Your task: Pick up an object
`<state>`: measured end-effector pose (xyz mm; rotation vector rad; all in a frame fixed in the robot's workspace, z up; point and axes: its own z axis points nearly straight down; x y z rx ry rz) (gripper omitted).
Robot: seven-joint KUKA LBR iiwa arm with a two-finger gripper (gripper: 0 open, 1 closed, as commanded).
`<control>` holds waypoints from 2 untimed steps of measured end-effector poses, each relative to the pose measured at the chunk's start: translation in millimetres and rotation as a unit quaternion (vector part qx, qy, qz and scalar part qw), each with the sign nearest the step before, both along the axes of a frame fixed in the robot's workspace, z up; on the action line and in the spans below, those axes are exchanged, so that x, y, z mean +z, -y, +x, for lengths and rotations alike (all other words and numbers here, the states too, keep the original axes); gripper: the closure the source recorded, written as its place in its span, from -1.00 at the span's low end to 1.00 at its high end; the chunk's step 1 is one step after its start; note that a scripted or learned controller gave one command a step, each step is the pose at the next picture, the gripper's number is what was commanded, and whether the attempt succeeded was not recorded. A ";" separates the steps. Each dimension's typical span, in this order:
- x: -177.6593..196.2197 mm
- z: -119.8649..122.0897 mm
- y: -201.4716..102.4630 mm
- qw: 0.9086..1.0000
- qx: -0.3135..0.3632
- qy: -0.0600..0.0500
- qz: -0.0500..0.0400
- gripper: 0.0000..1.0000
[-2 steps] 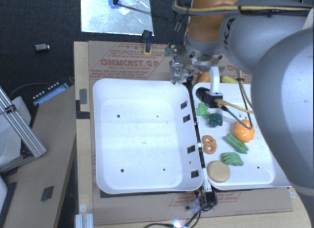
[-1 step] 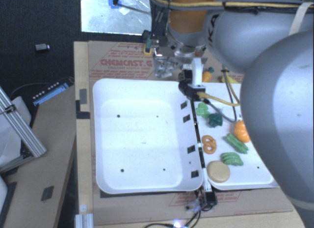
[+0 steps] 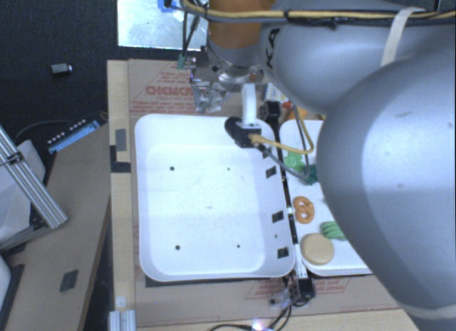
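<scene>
My gripper (image 3: 205, 97) hangs below the orange wrist band, over the back rim of the left white bin (image 3: 153, 201). Nothing shows in its grasp. The loose objects lie in the right bin (image 3: 340, 268), mostly covered by the grey arm: a pretzel (image 3: 304, 209), a round tan bun (image 3: 317, 248), a green piece (image 3: 331, 230) beside the bun, and another green piece (image 3: 296, 160) farther back. The gripper is well to the left of and behind all of them.
A black connector on a yellow cable (image 3: 242, 132) hangs over the back right corner of the left bin. Black clips (image 3: 278, 217) line the wall between the bins. An aluminium frame (image 3: 28, 187) stands off the bench to the left.
</scene>
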<state>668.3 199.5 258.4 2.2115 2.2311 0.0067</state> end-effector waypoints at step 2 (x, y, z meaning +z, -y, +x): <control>73.6 1.3 -17.6 1.000 -0.004 0.003 0.000 1.00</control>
